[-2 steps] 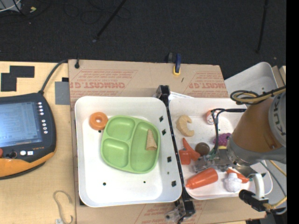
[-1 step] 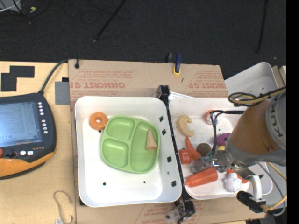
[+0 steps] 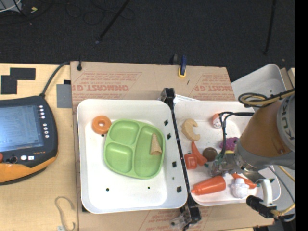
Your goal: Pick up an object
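Camera view: carrot (image 3: 209,185) lies nearest in right bin (image 3: 204,114), gripper (image 3: 220,165) low just behind it, grip state unclear. Centre over one item, avoid clutter. Brown ball (image 3: 210,153) sits beyond.

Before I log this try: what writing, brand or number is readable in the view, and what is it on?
"CHEMCAST GP", red print, seen upside down, twice on the brown cardboard sheet behind the bins; the smaller lines beneath are too small to read.
"KU", dark letters on the arm at the right edge, cut off by the frame.
Screen of the teach pendant on the left: text too blurred to read.
Fainter red print on the cardboard's front edge: illegible.
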Controlling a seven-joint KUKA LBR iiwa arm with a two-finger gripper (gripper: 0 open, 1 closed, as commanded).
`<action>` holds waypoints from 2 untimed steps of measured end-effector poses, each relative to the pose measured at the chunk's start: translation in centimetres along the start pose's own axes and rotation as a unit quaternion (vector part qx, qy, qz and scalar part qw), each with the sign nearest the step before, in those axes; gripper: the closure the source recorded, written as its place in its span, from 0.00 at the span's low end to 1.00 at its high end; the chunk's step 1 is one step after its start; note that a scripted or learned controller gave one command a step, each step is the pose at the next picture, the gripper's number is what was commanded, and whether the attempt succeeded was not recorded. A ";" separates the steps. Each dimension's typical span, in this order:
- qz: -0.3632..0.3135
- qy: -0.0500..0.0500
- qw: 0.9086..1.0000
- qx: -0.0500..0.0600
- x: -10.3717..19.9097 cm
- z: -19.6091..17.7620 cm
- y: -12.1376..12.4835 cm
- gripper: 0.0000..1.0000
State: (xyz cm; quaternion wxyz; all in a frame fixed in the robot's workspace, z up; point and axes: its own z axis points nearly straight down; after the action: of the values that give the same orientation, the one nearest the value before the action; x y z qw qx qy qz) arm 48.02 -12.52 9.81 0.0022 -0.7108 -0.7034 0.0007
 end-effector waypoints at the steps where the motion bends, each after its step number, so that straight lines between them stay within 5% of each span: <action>1: -0.005 -0.001 1.000 -0.002 0.2 -4.2 -0.1 1.00; 2: -0.005 -0.001 1.000 -0.003 -0.8 -9.7 0.4 1.00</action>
State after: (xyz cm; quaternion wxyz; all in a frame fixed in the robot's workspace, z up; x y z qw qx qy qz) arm 48.43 -13.34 19.54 -0.0012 -0.7074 -0.7068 -0.0006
